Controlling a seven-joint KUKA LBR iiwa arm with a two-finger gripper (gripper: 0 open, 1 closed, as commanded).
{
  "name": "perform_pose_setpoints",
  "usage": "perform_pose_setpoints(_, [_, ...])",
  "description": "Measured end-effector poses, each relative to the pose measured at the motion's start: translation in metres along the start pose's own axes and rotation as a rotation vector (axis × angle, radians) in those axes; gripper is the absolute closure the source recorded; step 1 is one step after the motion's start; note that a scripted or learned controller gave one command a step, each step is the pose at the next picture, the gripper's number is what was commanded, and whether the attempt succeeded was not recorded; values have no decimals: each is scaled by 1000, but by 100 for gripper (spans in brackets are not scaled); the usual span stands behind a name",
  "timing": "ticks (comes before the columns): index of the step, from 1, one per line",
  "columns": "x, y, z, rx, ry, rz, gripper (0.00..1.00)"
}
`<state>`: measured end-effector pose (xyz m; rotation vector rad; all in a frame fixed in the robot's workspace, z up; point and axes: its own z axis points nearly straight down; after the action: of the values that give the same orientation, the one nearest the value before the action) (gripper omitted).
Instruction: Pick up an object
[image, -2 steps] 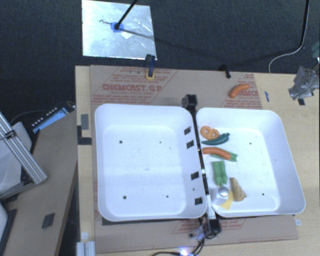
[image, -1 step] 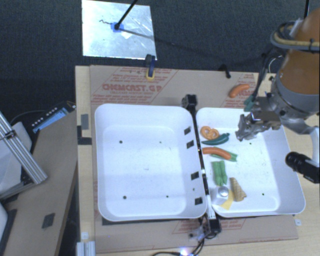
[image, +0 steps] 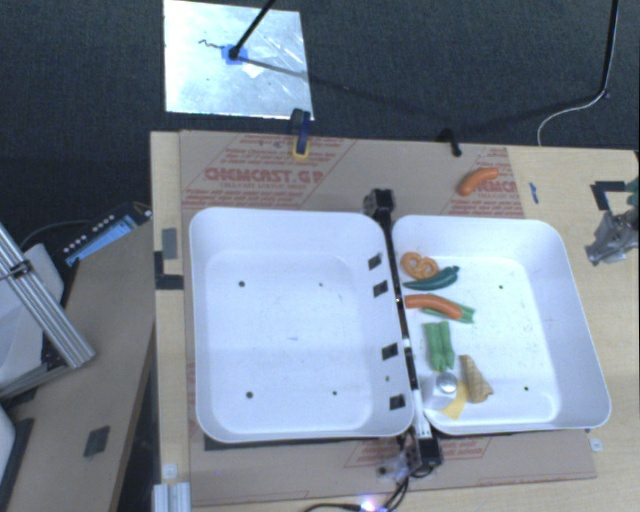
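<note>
Camera view, pincer (image: 607, 243) beside right bin (image: 560, 300)

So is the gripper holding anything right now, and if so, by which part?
Nothing is held. The gripper sits at the right edge of the view, outside the right bin. The pretzel, carrot and other items lie loose in that bin.

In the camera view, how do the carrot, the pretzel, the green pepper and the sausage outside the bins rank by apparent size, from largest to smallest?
1. Carrot, the longest.
2. Green pepper and sausage: they look about alike, so I do not rank them; the sausage also lies farther from the camera.
3. Pretzel, the shortest, though it is broader.
</note>
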<state>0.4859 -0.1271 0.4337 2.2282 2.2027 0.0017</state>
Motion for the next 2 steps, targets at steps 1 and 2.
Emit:
perform_pose_setpoints(1, [66, 2, 124, 16, 8, -19, 100])
perform_pose_setpoints(2, [30, -2, 293, 21, 6, -10, 100])
